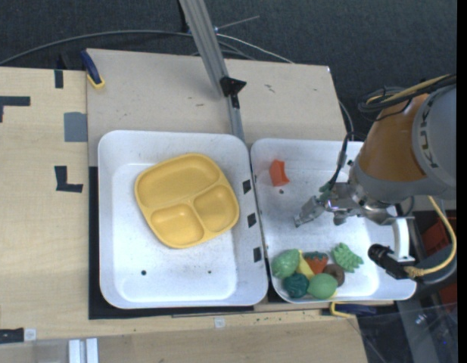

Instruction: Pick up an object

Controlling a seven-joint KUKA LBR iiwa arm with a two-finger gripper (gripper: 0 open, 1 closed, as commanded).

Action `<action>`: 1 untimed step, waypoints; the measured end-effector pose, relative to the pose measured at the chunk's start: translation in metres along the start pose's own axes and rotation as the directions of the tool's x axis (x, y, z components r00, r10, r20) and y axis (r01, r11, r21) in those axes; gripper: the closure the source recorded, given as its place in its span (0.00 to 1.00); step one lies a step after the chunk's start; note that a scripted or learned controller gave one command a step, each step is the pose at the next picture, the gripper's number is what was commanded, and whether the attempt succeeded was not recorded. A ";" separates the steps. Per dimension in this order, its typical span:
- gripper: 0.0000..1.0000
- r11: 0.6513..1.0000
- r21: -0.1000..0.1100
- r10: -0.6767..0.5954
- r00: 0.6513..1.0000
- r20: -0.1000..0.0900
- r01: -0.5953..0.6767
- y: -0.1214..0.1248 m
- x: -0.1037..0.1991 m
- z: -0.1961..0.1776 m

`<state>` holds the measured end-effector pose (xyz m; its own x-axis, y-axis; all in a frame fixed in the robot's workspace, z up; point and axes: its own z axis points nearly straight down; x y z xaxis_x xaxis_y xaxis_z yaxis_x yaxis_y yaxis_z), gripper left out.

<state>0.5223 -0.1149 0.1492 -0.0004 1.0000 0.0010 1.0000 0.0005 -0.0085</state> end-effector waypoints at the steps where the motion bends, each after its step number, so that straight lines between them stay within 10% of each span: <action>1: 0.00 1.000 -0.008 0.000 1.000 0.003 0.000 0.001 -0.002 0.062</action>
<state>0.5225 -0.1172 0.0877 -0.0005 1.0000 -0.0018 1.0000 0.0005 -0.0002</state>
